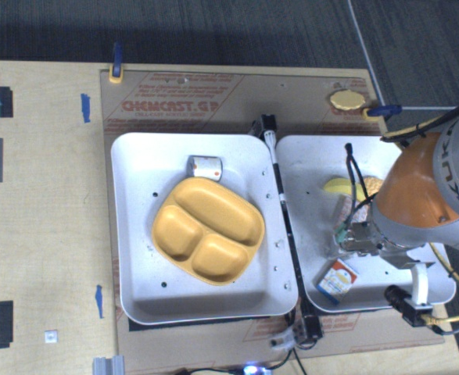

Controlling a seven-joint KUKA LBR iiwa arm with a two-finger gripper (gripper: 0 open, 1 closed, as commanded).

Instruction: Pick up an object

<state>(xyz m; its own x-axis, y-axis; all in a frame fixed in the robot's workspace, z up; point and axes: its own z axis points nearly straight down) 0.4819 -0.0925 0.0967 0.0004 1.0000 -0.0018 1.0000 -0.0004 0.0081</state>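
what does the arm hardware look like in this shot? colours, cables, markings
The arm has a broad, rounded orange band with grey casing beyond it bearing dark lettering. Black cables loop along its wrist. The pincer end is grey metal hardware, partly hidden under the wrist.

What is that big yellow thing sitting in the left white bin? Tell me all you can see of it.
The yellow tray is a rounded dish, smooth and glossy like moulded plastic, divided by raised ridges into three hollows: one long one across its upper right and two smaller ones below. All three hollows look bare. It lies flat, right way up, turned at a slant, in the middle of the left bin. A small white and silver object sits at its upper edge, seemingly touching it.
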